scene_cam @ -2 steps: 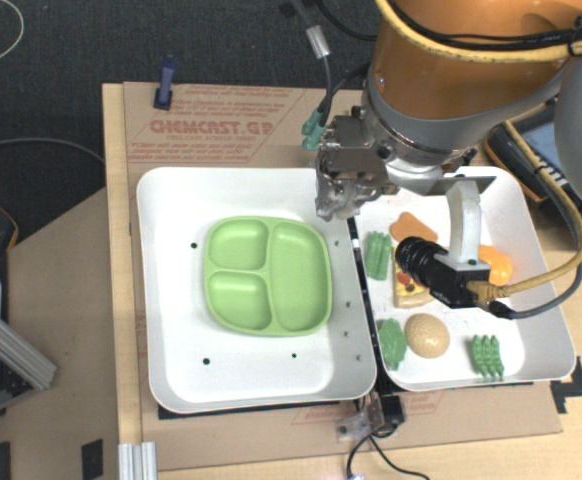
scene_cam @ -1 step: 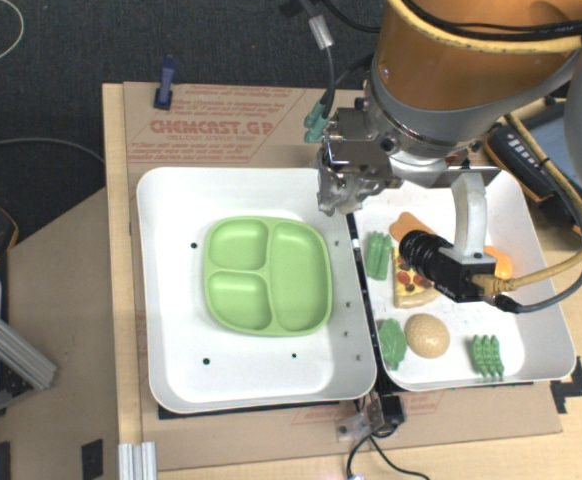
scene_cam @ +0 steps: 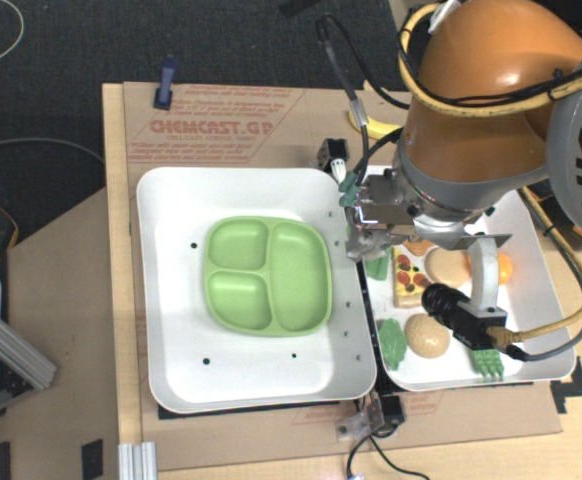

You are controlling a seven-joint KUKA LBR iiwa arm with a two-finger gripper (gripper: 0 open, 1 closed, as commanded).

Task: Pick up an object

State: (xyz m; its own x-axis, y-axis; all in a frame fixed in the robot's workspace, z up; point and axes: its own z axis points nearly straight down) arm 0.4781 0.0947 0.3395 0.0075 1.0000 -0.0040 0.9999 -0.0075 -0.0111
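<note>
My gripper (scene_cam: pixel 375 238) hangs low over the near-left corner of the right bin (scene_cam: pixel 541 268), mostly hidden under the wrist and orange band. Right beneath it lies a small green piece (scene_cam: pixel 376 265). Beside that is a toy pizza slice (scene_cam: pixel 408 276), and a beige bun (scene_cam: pixel 449 265) rests further right with an orange item (scene_cam: pixel 505 266) past it. A tan round roll (scene_cam: pixel 428 336) and a green leafy piece (scene_cam: pixel 392 341) lie toward the front. Nothing can be seen held.
The left bin (scene_cam: pixel 171 298) holds a light green divided plate (scene_cam: pixel 268 274). A small green toy (scene_cam: pixel 487 365) sits at the right bin's front edge. The wall between the bins runs just left of the gripper. Cables hang around the arm.
</note>
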